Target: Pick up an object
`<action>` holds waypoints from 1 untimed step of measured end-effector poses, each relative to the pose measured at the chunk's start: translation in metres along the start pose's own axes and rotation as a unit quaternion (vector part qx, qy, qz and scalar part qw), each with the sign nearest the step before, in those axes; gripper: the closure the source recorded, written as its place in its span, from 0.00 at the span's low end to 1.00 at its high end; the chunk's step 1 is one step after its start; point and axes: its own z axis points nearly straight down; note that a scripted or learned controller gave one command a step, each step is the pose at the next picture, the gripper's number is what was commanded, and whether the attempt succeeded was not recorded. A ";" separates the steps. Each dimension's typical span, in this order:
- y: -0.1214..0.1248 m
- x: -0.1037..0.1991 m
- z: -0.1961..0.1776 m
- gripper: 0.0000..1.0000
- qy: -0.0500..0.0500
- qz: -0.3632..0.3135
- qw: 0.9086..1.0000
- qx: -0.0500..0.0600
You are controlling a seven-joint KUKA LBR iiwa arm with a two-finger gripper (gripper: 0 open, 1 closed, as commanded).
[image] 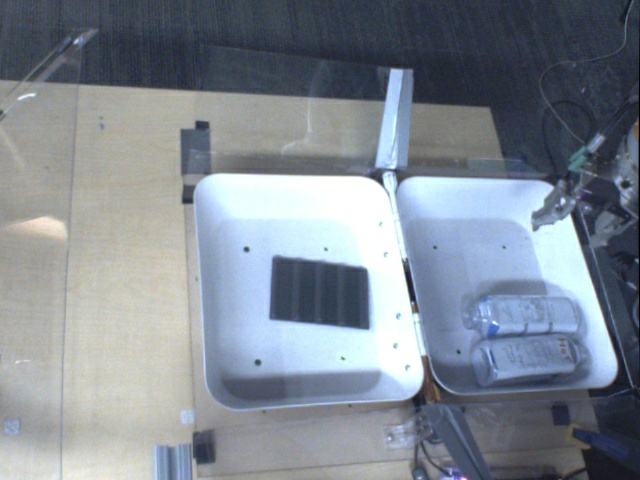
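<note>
Two clear plastic bottles lie side by side in the near right corner of the right bin (pixel 450 238): one bottle (pixel 522 314) farther back, the other bottle (pixel 528 359) close to the front wall. A dark ribbed rectangular pad (pixel 320 292) lies flat in the middle of the left bin (pixel 230 218). My gripper (pixel 556 206) hangs at the far right rim of the right bin, well behind the bottles and apart from them. It is small and partly cut off by the arm's hardware.
A clear upright panel with a metal post (pixel 394 118) stands behind the bins. Cables and arm hardware (pixel 605 168) crowd the right edge. Wooden bench top (pixel 110 268) lies to the left of the bins.
</note>
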 end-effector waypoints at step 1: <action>-0.014 0.015 0.153 0.00 0.000 -0.027 1.000 0.001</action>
